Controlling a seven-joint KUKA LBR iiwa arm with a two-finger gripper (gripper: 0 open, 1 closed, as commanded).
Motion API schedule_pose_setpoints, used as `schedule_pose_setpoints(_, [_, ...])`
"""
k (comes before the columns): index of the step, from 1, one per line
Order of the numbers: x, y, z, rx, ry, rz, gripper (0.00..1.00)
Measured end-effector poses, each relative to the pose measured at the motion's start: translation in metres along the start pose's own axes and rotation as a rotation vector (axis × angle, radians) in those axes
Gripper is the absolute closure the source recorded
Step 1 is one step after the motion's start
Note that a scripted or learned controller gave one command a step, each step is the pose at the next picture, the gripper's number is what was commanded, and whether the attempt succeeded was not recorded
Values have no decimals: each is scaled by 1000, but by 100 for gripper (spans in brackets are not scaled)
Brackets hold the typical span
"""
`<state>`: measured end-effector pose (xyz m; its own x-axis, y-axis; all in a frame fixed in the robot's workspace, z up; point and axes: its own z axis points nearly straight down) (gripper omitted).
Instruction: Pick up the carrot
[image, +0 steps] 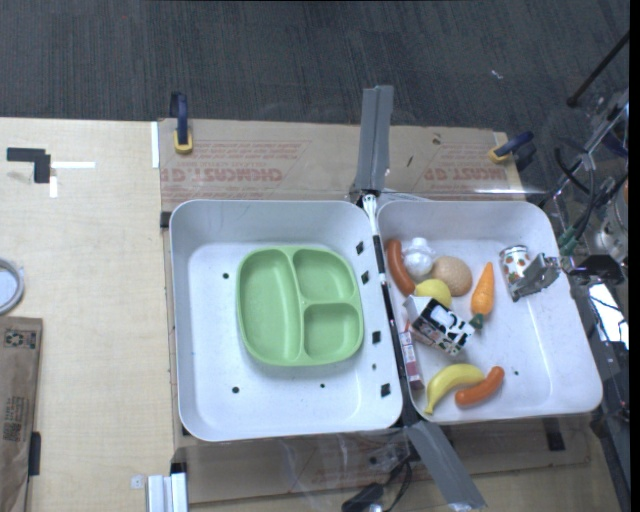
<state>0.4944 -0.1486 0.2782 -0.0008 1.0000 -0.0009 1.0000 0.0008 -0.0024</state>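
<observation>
The carrot is orange with a small green stalk end pointing down. It lies nearly upright in the picture, in the right half of the right bin. A tan round piece sits just to its left. To its right lies a small silver-and-white patterned object. Nothing covers the carrot.
The right bin also holds a red sausage, a white lump, a black-and-white item, a banana and an orange-red sausage. A green divided plate lies in the left bin. Cables and gear stand at the right.
</observation>
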Motion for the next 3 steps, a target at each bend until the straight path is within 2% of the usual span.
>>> schedule_pose_setpoints(1, [-53,-17,28,3,1,396,0])
schedule_pose_setpoints(2, [-67,-17,-36,1,0,477,0])
schedule_pose_setpoints(3, [-57,-12,7,3,0,518,0])
